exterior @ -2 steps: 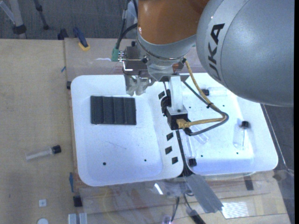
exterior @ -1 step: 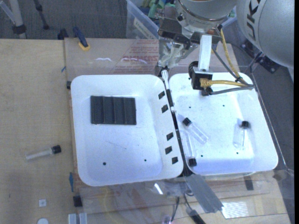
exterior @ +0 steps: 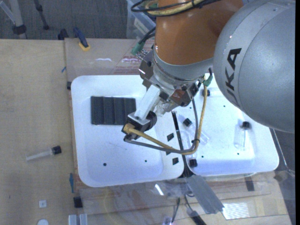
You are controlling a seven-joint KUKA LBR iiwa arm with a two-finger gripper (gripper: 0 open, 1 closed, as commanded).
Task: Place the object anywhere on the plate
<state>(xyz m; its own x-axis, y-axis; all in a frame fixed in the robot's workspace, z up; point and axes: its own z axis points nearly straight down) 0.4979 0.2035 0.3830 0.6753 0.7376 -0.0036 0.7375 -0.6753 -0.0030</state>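
Observation:
A black ribbed plate (exterior: pixel 111 110) lies flat in the left bin (exterior: pixel 93 168), toward its back left. My gripper (exterior: pixel 176 99) hangs under the wrist above the divide between the two bins, just right of the plate. The arm's bulk hides what is beneath the gripper. Several small black pieces (exterior: pixel 187 122) lie scattered in the right bin (exterior: pixel 262 161) near the divide. A clear tube with a black cap (exterior: pixel 241 135) lies toward that bin's right side.
The big grey and orange arm covers the back of the right bin. A yellow cable (exterior: pixel 159 144) loops low over the divide. On the wooden bench to the left lies a small syringe-like thing (exterior: pixel 42 153). Clamps and clutter sit along the front edge.

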